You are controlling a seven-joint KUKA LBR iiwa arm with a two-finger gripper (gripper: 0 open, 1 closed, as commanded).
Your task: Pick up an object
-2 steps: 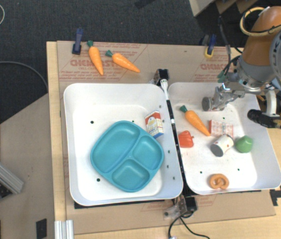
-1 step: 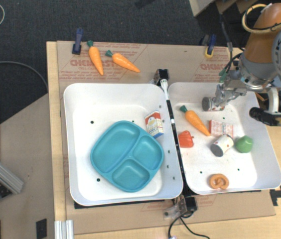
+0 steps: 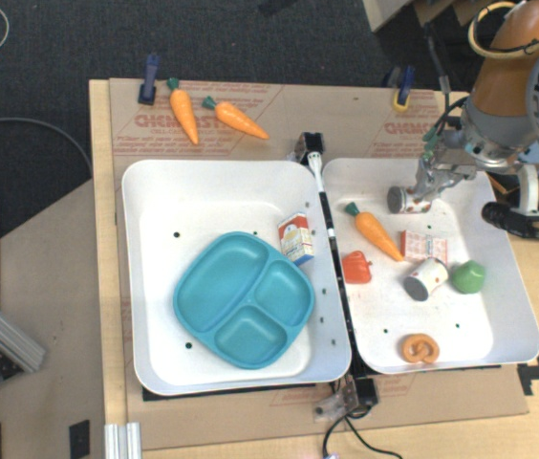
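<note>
Looking down from the camera view, I see the gripper (image 3: 422,196) hanging over the far end of the right bin (image 3: 513,338), the arm coming in from the right with its orange band high near the corner. Whether its jaws stand wide or narrow I cannot tell; the metal parts blur together against the white floor.

The closest thing to it is a small grey cylinder (image 3: 396,199), lying just beside the jaws on their left, near enough that it may be touching them, though nothing is seen held between them. If that is the target, I judge the move needs only a slight shift toward the left bin (image 3: 140,256).

The next candidate, a toy carrot (image 3: 377,232), lies nearer the camera and a little left of the jaws, its long axis running on a diagonal from its green top toward the bin's middle; a grasp would want to close across that axis.

Well apart, toward the near side, lie a pink packet (image 3: 425,247), a white can (image 3: 426,279), a green ball (image 3: 468,276), a red piece (image 3: 356,268) and a pretzel (image 3: 420,349).
</note>
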